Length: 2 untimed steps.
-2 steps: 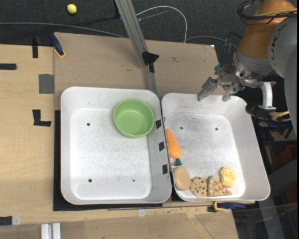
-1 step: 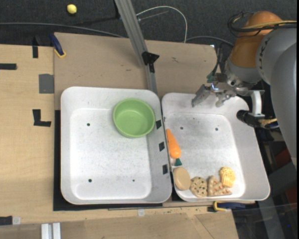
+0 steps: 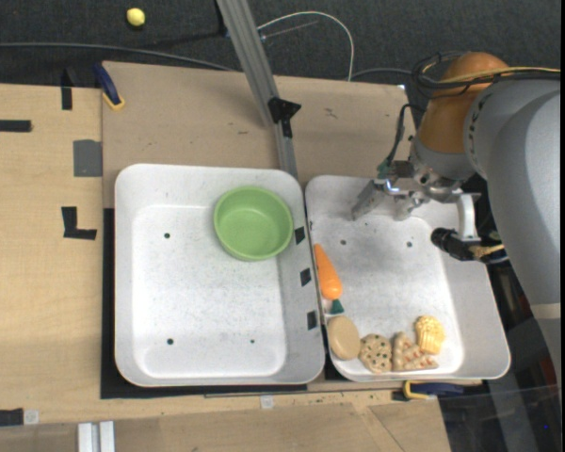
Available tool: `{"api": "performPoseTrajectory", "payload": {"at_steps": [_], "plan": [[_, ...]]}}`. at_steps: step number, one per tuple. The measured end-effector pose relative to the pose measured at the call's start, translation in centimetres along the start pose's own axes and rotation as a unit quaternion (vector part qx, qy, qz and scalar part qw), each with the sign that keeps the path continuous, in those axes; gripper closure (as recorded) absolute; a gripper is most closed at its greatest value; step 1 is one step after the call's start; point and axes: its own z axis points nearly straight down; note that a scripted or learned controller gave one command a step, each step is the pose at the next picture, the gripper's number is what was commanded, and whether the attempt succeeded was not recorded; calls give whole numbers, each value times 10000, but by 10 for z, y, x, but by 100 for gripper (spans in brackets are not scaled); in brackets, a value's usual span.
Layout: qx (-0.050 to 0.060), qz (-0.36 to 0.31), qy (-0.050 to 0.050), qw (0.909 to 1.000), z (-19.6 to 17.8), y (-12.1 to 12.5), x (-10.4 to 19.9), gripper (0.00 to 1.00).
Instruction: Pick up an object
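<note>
A light wooden tabletop (image 3: 38,252) carries black tape marks; above it lies dark carpet floor (image 3: 56,8) with a small yellow ball (image 3: 136,16).

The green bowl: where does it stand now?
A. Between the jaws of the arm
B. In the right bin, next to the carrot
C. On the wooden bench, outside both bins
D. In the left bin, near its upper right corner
D: the green bowl sits inside the left bin, up by its far right corner, while the carrot lies in the right bin.
</note>
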Motion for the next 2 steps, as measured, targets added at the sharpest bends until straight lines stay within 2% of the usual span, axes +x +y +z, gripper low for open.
{"api": "performPoseTrajectory", "payload": {"at_steps": [1, 2], "plan": [[0, -8, 6, 10000, -11, 0, 1, 100], [-86, -12, 3, 10000, -71, 7, 6, 100]]}}
